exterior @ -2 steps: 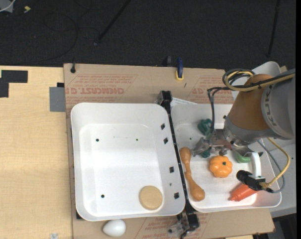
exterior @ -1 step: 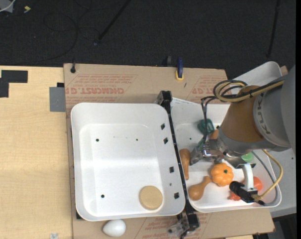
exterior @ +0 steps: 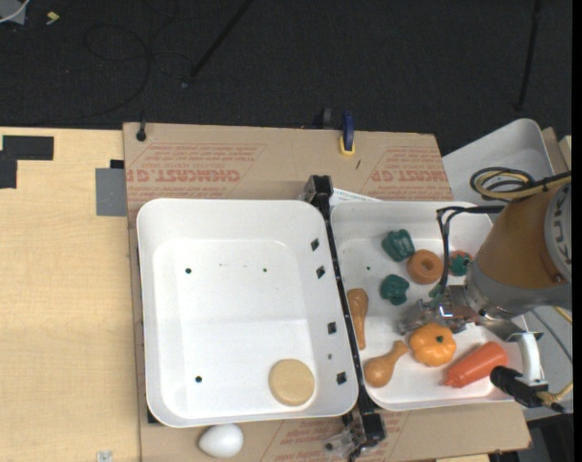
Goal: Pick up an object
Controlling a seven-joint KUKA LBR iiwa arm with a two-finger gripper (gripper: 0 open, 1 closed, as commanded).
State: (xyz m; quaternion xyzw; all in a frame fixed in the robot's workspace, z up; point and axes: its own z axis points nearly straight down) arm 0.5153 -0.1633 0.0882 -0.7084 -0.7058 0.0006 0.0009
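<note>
Nearest the lens, a white egg-shaped object [exterior: 220, 440] lies on the cardboard sheet [exterior: 271, 166] just outside the front rim of the left bin [exterior: 165, 258], on a light wood desk [exterior: 50, 296]. Inside that bin, a round tan disc [exterior: 291, 381] rests near the front right corner.

Across the black divider, the right bin [exterior: 367, 224] holds the crowded lot: a small orange pumpkin [exterior: 433, 345] just beside an orange-red carrot [exterior: 475, 365], a tan gourd-shaped piece [exterior: 385, 363] at the pumpkin's left, and a slim tan piece [exterior: 356, 313] lying along the divider. Farther back sit two dark green pieces, one [exterior: 398, 244] near the bin's far side and one [exterior: 394, 288] closer in, with a brown ring like a doughnut [exterior: 425, 266] between and to their right.

Reaching in from the right, the grey arm, with its orange band [exterior: 517, 248], hangs low over the right bin. Its claw [exterior: 437, 311] sits directly above the pumpkin and just beside the nearer green piece; whether it is spread or pressed together cannot be told, since the metal parts blur against the toys beneath. Nothing can be seen lifted clear of the bin floor. A blue-and-yellow clamp [exterior: 347, 135] grips the cardboard's far edge.
</note>
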